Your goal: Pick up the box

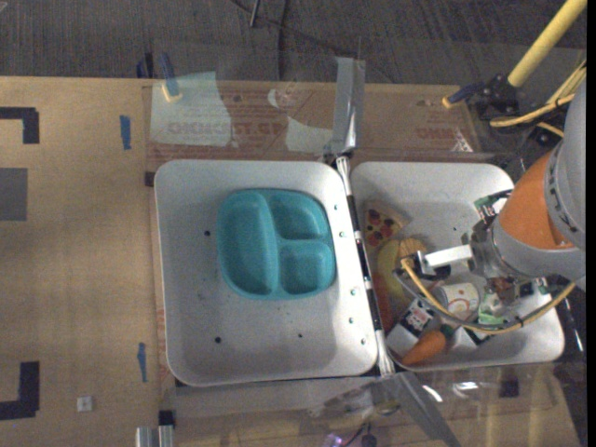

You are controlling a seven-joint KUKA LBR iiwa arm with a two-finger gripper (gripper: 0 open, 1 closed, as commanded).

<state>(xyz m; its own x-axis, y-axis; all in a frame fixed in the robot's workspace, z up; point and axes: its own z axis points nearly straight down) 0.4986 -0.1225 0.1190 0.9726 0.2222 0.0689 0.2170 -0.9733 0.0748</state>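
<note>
**Arm Low Over a Crowded Right Bin**

The gripper (498, 291) hung low over the right bin (466, 180), its tip lost among cables; whether it was released or clenched could not be told. Just beneath and beside it lay a white cup (458, 296), and past that, toward the bin's near-left corner, what was likely the box (416, 320), small and dark-printed, touching a carrot (430, 346). A pizza slice (382, 223) lay farther back. The left bin (186, 343) held a teal divided plate (277, 242).

Judged from this crowding, a descent could catch the cup or carrot instead, or nudge the box against the wall.
</note>
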